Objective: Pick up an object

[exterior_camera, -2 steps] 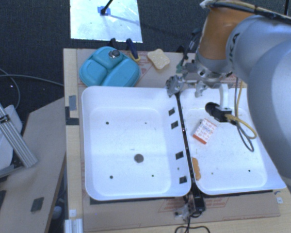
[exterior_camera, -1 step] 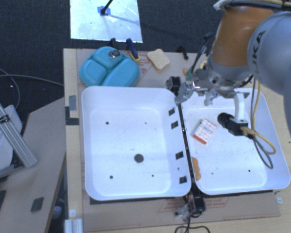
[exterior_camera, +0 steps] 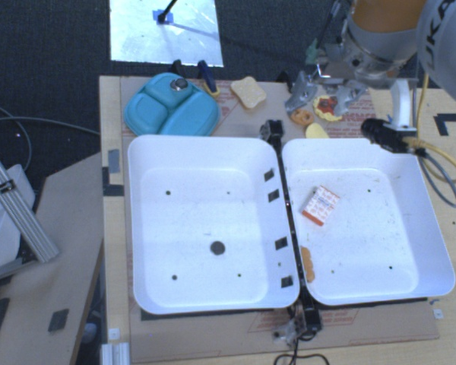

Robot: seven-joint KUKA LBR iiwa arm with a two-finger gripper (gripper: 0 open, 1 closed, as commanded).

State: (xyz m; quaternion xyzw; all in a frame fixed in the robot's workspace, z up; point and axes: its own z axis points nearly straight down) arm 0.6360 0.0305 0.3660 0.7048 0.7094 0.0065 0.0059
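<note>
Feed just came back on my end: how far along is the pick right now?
Nothing looks picked yet. The gripper hangs above the bench behind the right bin, near the toy food pieces; nothing visible between its fingers. The small orange-and-white box lies in the right bin, a dark round piece in the left bin. Descent, grasp and lift remain.

The arm (exterior_camera: 399,10) is cut off by the top and right edges, so only its orange band and wrist show. The end effector (exterior_camera: 323,90) is blurred, and whether it is open or closed cannot be told. Directly beneath it, a red and yellow item (exterior_camera: 328,106) is partly covered and too indistinct to name. Well below it, the print on the small box (exterior_camera: 320,204) is too small to read.
</note>
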